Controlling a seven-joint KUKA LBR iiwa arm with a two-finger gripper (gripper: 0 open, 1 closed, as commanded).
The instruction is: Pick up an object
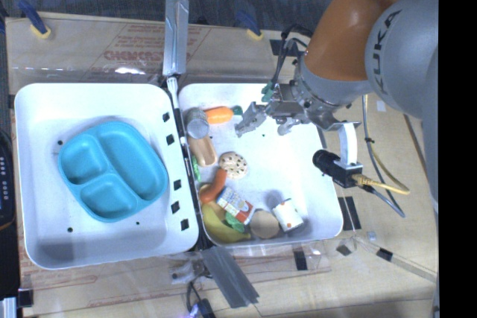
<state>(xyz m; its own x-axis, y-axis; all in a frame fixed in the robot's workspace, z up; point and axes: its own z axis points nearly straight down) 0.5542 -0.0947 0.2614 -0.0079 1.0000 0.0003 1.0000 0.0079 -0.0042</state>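
- Pale counter [417, 234], two white bins, toys heaped in the right bin [313, 167].
- Hand [262, 121] open, gripping nothing.
- Carrot [218, 115] just left, long axis left-right.

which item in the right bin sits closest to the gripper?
The orange carrot, at the bin's far edge just left of the gripper. The cookie and the rest lie nearer the camera.

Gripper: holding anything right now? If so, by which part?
Nothing is held. The gripper hangs open above the right bin, its fingers bare; the toy carrot lies apart on the bin floor to its left.
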